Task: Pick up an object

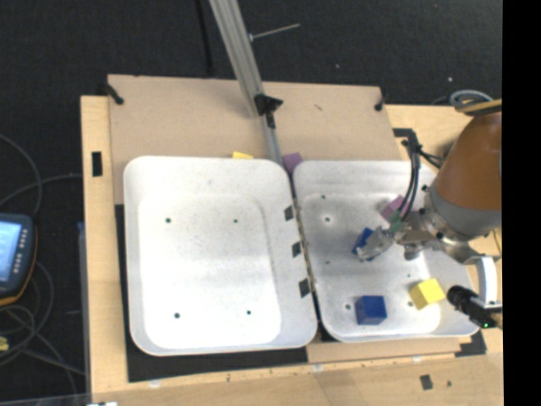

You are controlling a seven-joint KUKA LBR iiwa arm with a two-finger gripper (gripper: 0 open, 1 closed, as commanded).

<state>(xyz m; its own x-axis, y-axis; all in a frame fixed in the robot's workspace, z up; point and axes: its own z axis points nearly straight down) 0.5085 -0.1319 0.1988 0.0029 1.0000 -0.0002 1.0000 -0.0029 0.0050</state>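
My gripper hangs over the middle of the right bin, on the grey arm that reaches in from the right. A small blue piece shows at its tip, and I cannot tell whether that is part of the gripper or a held thing. A blue cube lies near the bin's front edge, below the gripper. To the right of that cube sits a yellow block. A purple object lies just behind the gripper, partly hidden by the arm's cables.
The left bin lies beside the right one. At the bins' back edge, outside them, sit a small yellow piece and a purple piece. A metal pole slants in from the top.
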